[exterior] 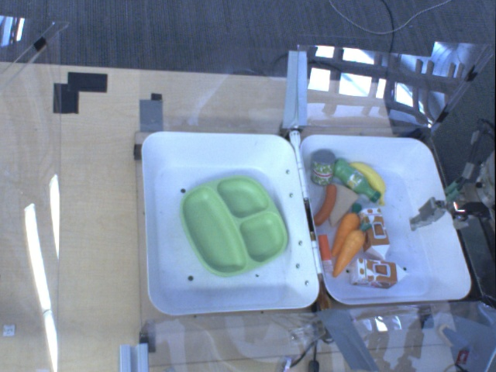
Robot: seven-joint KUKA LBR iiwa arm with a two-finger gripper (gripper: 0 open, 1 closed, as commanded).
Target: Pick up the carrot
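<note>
Carrots lie in the right bin [446, 273]: one carrot [349, 250] left of centre, a second carrot [343, 229] touching it, beside a small carton [375, 229]. Well apart at the bin's right rim hovers the hand [428, 212]; whether it is wide or narrow I cannot tell.

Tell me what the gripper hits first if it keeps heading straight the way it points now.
The gripper points left, into the right bin. Going straight on, it would probably first meet the small carton beside the carrots, though its height above the bin is unclear.
</note>
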